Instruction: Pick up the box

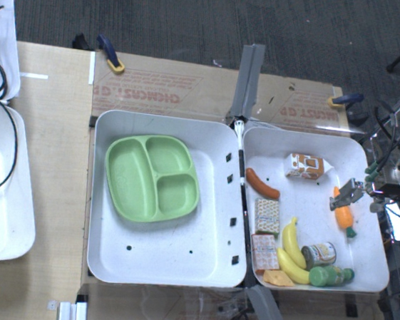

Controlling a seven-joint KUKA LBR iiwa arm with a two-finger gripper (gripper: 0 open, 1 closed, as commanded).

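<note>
Tool: we see the tool (344, 197) low over the right bin's (370, 243) right side; we cannot tell its state.
Box: the small brown-and-white carton box (305, 166) lies apart from the tool, beyond it toward the bin's far wall.
Carrot: the orange carrot (344, 215) sits just under the tool.
Left bin: the green divided plastic plate (152, 177) rests well away.

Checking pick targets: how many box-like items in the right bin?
3: small brown-and-white carton near the bin's far wall; two flat patterned packets, one beside the yellow bananas, the other just below it. Others may be hidden.
</note>
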